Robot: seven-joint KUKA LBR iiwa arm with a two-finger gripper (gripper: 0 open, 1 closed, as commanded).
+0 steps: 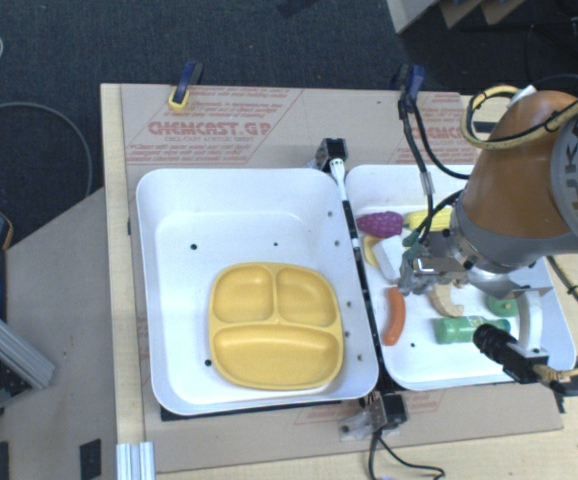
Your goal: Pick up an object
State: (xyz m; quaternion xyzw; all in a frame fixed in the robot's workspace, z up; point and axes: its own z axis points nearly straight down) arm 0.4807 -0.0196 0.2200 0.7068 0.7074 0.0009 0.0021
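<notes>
On the left of the desk (129, 268) we see the left shallow white bin (169, 218), and in it a yellow plastic tray with three compartments (275, 326), lying flat toward the near side. Its two small compartments face the far side and its long one faces the near side.

Moving right, a black divider strip (354, 258) runs between the two bins. Just past it, in the right shallow white bin (409, 363), we find a purple oval toy (380, 223) near the far left corner, with a pale yellow curved piece (371, 255) just nearer to us. An orange sausage-shaped toy (394, 318) lies close to the left wall, pointing near to far. To its right a green cylindrical piece (466, 329) lies near the bin's near side. A yellow object (431, 217) peeks out beside the arm on the far side.

The grey arm with its orange band (514, 183) reaches in from the right and covers much of this bin. Its gripper (424, 273) sits low over the bin, between the purple toy and the green piece and just right of the orange sausage. We cannot tell how the jaws stand, as the wrist hides them.
</notes>
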